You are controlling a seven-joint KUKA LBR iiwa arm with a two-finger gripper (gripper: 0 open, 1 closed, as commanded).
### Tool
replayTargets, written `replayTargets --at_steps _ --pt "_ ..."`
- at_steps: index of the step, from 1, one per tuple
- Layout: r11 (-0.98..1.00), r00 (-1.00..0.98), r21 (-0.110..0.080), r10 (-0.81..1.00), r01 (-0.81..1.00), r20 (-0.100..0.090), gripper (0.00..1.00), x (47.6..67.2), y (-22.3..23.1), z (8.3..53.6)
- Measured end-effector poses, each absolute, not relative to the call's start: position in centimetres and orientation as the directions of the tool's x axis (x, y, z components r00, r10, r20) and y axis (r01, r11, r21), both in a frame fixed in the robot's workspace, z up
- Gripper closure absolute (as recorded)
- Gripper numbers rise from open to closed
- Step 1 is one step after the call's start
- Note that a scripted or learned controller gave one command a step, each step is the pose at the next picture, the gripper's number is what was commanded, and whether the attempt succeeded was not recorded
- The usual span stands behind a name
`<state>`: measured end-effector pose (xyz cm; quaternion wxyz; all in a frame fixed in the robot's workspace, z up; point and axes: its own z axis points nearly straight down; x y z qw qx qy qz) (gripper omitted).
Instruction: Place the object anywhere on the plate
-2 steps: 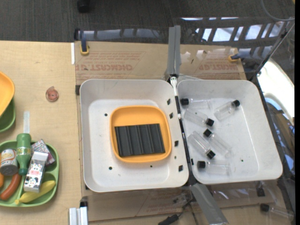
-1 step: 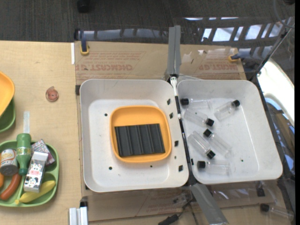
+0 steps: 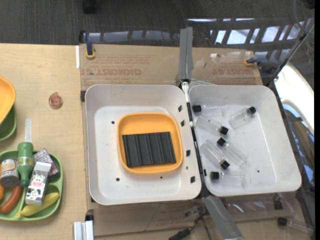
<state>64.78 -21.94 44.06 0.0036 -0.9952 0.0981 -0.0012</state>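
An orange square plate (image 3: 148, 119) lies in the middle of the left bin (image 3: 102, 149). A dark grey ridged rectangular object (image 3: 151, 149) rests flat on the plate, inside its rim. In the right bin (image 3: 280, 154) lie several clear plastic vials with black caps, among them one at the upper right (image 3: 241, 116), one near the middle (image 3: 216, 155) and one toward the front (image 3: 226, 177).
On the wooden bench to the left stand a green tray (image 3: 52, 204) of toy food, a yellow-orange bowl (image 3: 5, 101) over a green one, and a small pink item (image 3: 55, 100). Cardboard (image 3: 130, 69) lies behind the bins. A metal frame (image 3: 250, 34) stands at the back right.
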Motion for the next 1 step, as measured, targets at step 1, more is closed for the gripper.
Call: replayTargets --at_steps 1 --pt "-0.981 0.981 -0.008 -0.195 -0.195 0.003 0.0 64.45 -21.91 44.12"
